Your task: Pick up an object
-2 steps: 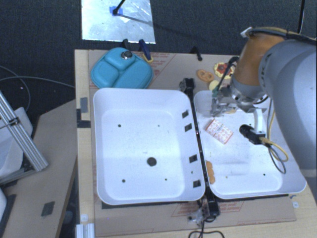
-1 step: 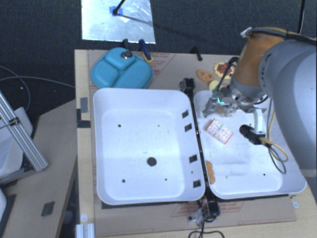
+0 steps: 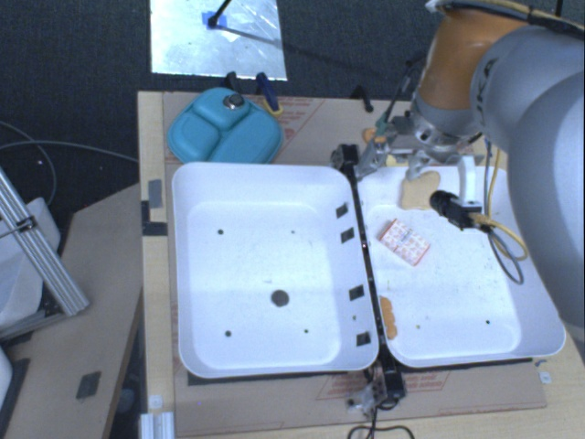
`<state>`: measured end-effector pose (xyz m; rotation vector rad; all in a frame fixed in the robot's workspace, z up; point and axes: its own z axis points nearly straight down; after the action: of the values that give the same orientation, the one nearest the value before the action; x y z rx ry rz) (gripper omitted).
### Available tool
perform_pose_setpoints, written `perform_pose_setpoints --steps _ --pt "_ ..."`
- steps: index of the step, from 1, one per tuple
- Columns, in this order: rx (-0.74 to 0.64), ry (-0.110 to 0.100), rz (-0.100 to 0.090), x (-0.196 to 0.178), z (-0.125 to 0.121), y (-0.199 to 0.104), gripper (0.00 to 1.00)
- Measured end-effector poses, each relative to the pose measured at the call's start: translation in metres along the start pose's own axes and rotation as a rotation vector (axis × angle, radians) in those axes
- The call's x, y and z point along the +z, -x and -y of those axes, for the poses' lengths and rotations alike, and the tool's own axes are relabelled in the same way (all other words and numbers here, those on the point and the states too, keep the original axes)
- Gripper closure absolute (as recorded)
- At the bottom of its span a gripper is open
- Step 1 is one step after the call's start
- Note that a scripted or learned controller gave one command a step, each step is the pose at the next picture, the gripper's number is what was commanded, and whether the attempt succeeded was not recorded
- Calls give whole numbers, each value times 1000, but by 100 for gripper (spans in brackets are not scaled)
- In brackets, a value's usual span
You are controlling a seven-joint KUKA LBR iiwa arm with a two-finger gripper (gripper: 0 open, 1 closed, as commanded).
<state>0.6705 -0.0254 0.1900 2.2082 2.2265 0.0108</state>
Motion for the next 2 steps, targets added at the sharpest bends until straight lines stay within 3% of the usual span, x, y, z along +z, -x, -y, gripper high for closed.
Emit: perform_pose_setpoints --steps 1,2 --pt "2 2 0 -81 0 -16 0" --pt "2 -8 0 6 1 -70 0"
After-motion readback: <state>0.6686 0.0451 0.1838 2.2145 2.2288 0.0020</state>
